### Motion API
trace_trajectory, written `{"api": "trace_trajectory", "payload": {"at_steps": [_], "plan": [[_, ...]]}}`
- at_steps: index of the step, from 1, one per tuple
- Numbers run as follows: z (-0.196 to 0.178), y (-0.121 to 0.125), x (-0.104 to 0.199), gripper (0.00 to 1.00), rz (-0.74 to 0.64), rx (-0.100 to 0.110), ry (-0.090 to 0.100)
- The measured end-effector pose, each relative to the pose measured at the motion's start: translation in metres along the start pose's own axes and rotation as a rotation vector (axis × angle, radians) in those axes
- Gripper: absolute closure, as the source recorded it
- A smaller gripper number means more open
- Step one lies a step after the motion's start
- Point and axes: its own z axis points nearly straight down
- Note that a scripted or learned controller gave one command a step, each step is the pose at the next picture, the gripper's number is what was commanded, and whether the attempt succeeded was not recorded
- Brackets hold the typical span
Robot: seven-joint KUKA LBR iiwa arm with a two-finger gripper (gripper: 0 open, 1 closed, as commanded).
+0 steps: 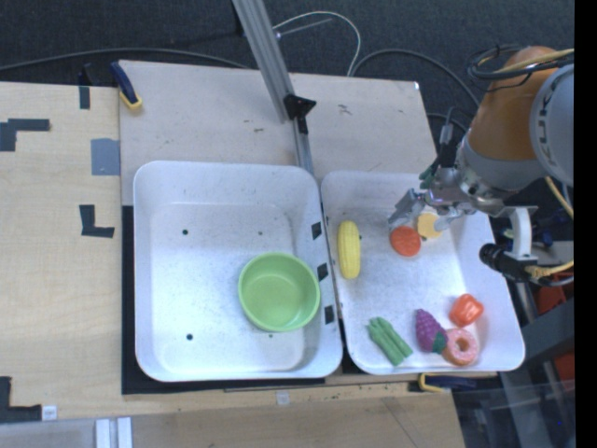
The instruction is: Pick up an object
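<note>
Just beneath the pincer [422, 215] (whether clenched or released, impossible to tell), an orange ball [405, 242], seemingly touching.

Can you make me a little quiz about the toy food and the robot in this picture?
1. True or false: the green bowl sits in the left bin.
2. What lies nearest the gripper? A) pink donut B) orange ball C) purple grapes
3. Fill in: the corn is coloured ____.

Key: 1 true; 2 B; 3 yellow.
</note>
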Motion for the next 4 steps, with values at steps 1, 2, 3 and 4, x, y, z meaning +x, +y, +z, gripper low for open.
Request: {"api": "trace_trajectory", "payload": {"at_steps": [1,2,3,4], "plan": [[0.056,-0.006,0.01,0.0,0.0,0.001,0.001],[0.042,-0.004,0.01,1.0,-0.001,-0.003,0.001],[-0.02,-0.007,0.013,1.0,0.0,-0.01,0.0],[-0.025,-0.007,0.013,1.0,0.0,-0.005,0.001]]}}
